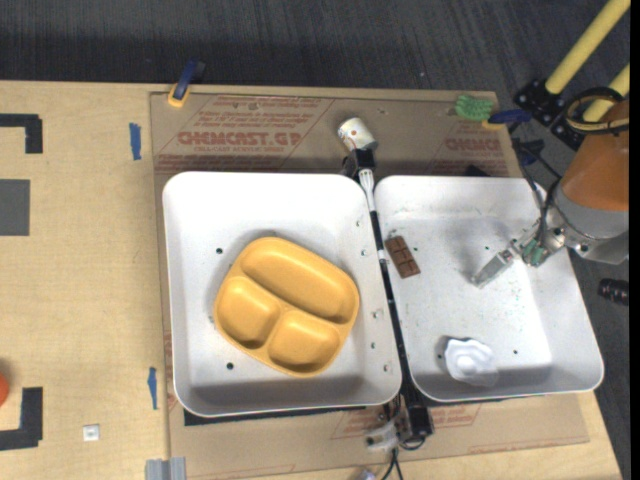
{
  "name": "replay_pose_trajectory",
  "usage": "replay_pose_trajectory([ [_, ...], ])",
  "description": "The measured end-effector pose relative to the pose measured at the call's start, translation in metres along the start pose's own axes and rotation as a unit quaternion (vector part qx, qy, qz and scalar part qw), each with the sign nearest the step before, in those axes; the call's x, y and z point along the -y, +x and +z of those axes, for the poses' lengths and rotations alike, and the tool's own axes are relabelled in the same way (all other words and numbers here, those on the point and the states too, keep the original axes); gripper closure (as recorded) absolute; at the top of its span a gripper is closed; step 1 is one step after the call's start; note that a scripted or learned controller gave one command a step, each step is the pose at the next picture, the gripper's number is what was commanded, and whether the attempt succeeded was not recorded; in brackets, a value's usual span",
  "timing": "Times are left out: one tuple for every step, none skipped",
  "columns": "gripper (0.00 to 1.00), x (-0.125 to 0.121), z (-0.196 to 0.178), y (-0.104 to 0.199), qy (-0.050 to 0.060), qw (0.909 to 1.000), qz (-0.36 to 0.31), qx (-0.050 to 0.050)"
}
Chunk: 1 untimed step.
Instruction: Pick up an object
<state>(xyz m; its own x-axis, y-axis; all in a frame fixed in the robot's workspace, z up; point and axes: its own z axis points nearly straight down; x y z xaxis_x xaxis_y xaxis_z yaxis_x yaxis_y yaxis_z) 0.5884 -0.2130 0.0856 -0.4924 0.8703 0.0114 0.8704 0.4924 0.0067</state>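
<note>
- White crumpled object [469, 357]: lies near the front wall of the right bin [570, 368], well apart from the pincer. It appears soft and irregular; if selected, centre the pincer over its bulk and descend vertically so it is not pushed against the wall.
- Yellow divided tray [288, 304]: sits upside-down and tilted in the left bin [190, 268]. It looks too broad and smooth for a two-finger grasp; do not select it.
- Pincer [492, 266]: hangs low over the middle of the right bin, angled toward the left. Nothing is visible between its fingers; whether they are apart or together cannot be told.
- Brown rectangular block [402, 256]: lies flat near the left wall of the right bin, near the pincer. Judged the best candidate: align the pincer across its short side and keep clear of the bin wall.
- Arm [598, 193]: reaches in over the right rim; keep the wrist clear of that rim.
</note>
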Motion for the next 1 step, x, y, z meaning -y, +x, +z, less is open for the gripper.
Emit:
replay_pose_trajectory([
  [0.00, -0.0710, 0.0013, -0.0277, 0.009, 0.9999, 0.004, -0.010],
])
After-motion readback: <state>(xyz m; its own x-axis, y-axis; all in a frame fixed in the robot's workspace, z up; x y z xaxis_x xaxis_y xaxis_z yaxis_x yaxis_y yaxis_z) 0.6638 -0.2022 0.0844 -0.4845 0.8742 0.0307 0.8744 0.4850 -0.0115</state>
